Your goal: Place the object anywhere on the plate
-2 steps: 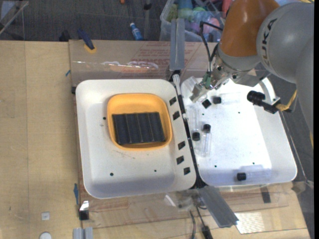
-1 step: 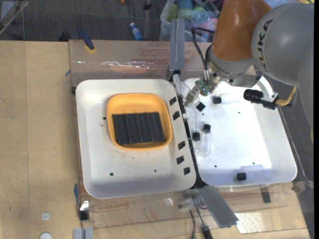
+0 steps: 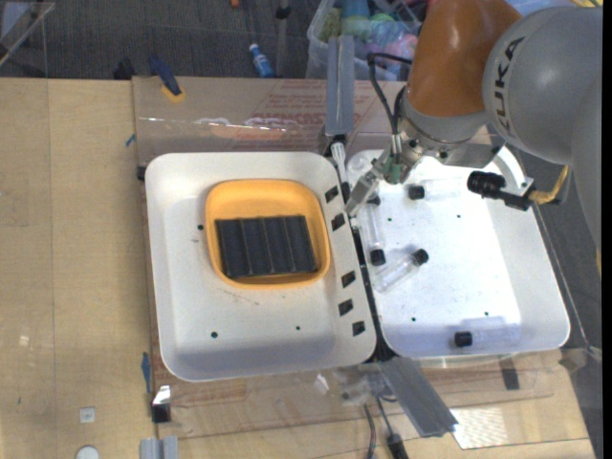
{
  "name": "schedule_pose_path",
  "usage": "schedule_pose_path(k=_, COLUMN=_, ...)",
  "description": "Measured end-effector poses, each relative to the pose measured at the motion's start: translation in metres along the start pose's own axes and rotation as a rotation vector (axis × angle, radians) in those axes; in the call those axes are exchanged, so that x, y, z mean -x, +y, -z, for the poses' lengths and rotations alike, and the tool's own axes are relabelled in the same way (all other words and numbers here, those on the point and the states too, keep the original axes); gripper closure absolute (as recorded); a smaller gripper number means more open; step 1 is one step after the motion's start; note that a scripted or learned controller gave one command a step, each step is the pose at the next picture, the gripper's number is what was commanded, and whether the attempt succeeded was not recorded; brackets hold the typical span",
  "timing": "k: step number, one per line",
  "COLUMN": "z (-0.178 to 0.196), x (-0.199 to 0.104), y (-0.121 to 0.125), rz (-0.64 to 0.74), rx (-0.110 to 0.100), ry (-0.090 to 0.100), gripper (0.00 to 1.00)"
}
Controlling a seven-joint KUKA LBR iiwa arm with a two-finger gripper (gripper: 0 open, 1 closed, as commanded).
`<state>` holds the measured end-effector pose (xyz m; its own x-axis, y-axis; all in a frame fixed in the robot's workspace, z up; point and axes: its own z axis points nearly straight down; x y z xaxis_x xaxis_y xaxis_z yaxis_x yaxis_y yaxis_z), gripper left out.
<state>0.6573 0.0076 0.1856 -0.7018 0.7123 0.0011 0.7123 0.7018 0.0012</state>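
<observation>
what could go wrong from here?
1. The black object already lies on the plate, so another pick may drag it off.
2. The gripper hangs over the divider between the bins; a descent might strike it.
3. A clear item in the right bin is hard to see.

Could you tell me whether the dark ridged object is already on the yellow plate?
Yes, on it: the dark ridged object lies flat inside the yellow plate, yellow rim visible around it.

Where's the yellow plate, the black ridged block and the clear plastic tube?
Yellow plate (image 3: 222,202): camera view, bare upper-left rim.
Black ridged block (image 3: 266,247): camera view, its middle.
Clear plastic tube (image 3: 397,273): camera view, mid-length.
</observation>
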Motion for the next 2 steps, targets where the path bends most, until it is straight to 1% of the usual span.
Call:
schedule_pose_path(k=1, z=0.025, x=0.028, y=-0.021, rz=-0.020, rx=0.004, ry=-0.005, gripper=0.00)
schedule_pose_path(k=2, z=0.036, x=0.029, y=-0.020, rz=-0.022, rx=0.011, ry=-0.008, gripper=1.00)
